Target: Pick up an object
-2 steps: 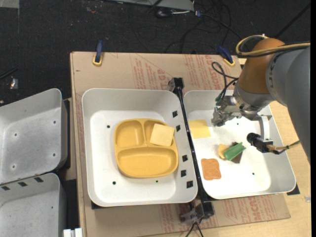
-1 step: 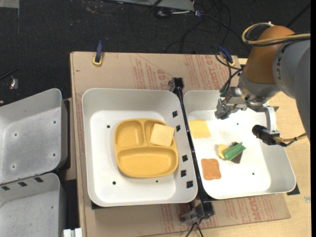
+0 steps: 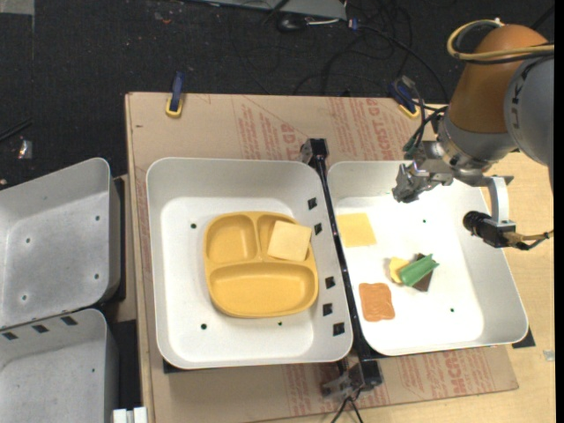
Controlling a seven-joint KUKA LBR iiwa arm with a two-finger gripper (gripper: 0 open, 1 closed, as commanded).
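Gripper [image 3: 407, 187] over right white bin [image 3: 502, 307], near its 12 o'clock wall; finger state: cannot tell; nothing visibly held; flat yellow square slice [image 3: 356, 230] at its 8 o'clock, close; green-yellow-brown toy cluster [image 3: 414, 270] at 6; orange textured slab [image 3: 377, 301] further, 6-7 o'clock.

The right bin [image 3: 493, 315] has bare floor along its far edge and near right corner, so a descent there meets nothing. Its left and middle part is cluttered: a yellow square slice [image 3: 356, 230] lies near the divider, an orange-brown slice [image 3: 377, 302] sits nearer the front, and a small green and yellow heap [image 3: 414, 270] lies between them and the right wall. The left bin [image 3: 172, 324] is mostly taken by a yellow divided tray [image 3: 256, 289] (a pale slice [image 3: 289, 241] rests in its far right compartment), leaving only a narrow margin of floor around it.
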